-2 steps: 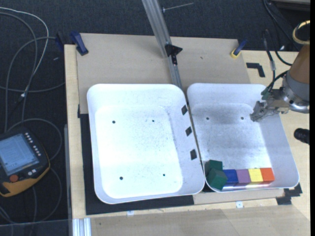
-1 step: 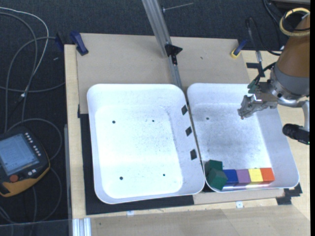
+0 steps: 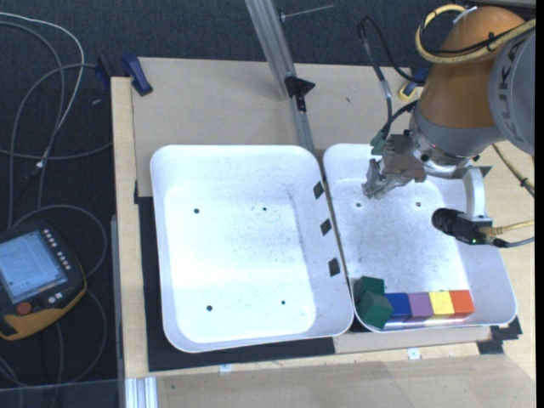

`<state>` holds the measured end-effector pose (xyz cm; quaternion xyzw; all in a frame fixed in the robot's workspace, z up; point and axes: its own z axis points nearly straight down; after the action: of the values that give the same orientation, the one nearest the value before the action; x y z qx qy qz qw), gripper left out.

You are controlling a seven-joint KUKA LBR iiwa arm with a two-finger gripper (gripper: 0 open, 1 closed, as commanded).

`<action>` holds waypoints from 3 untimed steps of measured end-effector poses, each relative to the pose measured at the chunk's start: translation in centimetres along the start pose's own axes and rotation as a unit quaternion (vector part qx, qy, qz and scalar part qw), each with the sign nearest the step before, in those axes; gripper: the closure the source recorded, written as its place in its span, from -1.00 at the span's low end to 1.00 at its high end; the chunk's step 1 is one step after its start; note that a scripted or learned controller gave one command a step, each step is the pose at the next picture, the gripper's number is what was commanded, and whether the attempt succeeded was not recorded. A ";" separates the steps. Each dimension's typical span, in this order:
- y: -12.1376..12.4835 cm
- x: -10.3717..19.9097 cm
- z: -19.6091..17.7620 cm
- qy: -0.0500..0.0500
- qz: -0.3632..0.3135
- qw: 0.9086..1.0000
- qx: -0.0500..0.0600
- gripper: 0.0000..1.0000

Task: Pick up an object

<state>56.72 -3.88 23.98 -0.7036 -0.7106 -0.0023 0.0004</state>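
My gripper (image 3: 375,187) hung over the far end of the right bin (image 3: 484,270), and I could not tell its state. The green block (image 3: 371,300) and the rainbow bar (image 3: 429,303) sat against that bin's near edge.

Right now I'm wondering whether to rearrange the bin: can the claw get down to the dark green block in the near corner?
Probably yes. The claw hangs over the right bin with bare floor between it and the green block. The bin's wall and the coloured bar crowd two sides.
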 end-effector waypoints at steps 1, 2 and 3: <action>-4.0 9.6 -2.4 0.001 0.000 1.000 0.002 1.00; -0.5 12.7 1.7 -0.002 0.003 1.000 0.002 1.00; -0.5 12.6 0.3 -0.001 0.004 1.000 0.001 1.00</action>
<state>56.10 8.72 23.72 -0.7065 -0.7077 -0.0011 0.0002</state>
